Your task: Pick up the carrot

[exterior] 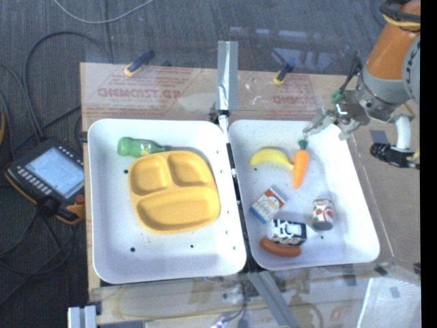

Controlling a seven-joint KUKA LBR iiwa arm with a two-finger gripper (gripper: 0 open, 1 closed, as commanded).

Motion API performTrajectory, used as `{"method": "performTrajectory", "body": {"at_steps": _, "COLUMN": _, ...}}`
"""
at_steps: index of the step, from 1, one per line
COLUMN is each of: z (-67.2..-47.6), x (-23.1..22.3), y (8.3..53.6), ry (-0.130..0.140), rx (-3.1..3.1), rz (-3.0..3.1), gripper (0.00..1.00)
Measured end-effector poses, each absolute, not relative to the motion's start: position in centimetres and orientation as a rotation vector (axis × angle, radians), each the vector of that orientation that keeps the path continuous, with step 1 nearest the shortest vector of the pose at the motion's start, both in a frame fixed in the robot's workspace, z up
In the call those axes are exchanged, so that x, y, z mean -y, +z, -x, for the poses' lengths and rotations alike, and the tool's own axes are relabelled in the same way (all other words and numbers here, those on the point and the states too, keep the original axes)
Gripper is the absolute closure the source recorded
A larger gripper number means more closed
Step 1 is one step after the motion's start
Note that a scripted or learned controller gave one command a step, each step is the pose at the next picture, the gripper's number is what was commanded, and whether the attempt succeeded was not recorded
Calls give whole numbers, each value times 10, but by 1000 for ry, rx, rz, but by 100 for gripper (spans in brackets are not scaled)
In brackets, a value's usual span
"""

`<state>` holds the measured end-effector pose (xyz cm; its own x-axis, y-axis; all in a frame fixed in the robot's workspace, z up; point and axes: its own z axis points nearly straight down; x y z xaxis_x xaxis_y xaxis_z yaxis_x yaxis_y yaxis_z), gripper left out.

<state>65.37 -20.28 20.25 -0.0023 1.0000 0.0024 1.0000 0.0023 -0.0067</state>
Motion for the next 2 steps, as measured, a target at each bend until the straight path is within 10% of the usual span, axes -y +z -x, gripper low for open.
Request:
{"method": "performTrajectory", "body": {"at_steps": 1, "z": -632, "x": 189, "y": 92, "ry": 7, "rx": 1982, "rz": 2431, "gripper": 0}}
{"method": "performTrajectory", "body": {"at_steps": 2, "z": -630, "x": 189, "y": 98, "ry": 17, "rx": 1982, "rz": 2427, "gripper": 100}}
